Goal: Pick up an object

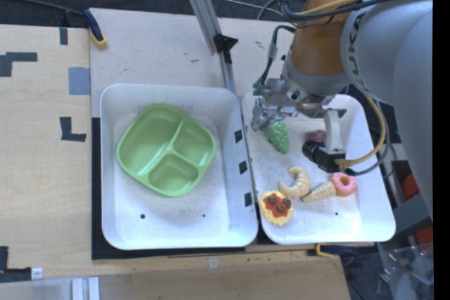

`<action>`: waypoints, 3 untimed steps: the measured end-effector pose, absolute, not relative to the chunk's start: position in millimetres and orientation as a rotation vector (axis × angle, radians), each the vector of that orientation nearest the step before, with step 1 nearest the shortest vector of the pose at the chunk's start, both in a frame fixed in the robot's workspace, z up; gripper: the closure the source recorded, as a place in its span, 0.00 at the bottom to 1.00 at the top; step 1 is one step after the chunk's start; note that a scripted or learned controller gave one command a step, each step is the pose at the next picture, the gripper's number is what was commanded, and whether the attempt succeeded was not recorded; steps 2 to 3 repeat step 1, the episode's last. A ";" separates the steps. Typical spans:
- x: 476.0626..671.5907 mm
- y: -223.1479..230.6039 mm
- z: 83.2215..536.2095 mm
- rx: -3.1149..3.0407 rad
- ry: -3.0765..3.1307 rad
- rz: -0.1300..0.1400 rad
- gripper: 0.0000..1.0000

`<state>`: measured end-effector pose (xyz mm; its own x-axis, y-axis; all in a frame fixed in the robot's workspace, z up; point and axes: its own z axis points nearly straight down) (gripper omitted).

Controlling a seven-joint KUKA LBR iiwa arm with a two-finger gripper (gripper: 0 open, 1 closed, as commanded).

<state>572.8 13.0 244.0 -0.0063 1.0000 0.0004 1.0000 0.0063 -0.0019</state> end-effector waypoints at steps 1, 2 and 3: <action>575.4 63.4 230.2 -2.212 -2.226 0.004 1.00; 575.4 63.4 230.2 -2.212 -2.226 0.004 1.00; 575.4 63.4 230.2 -2.212 -2.226 0.004 1.00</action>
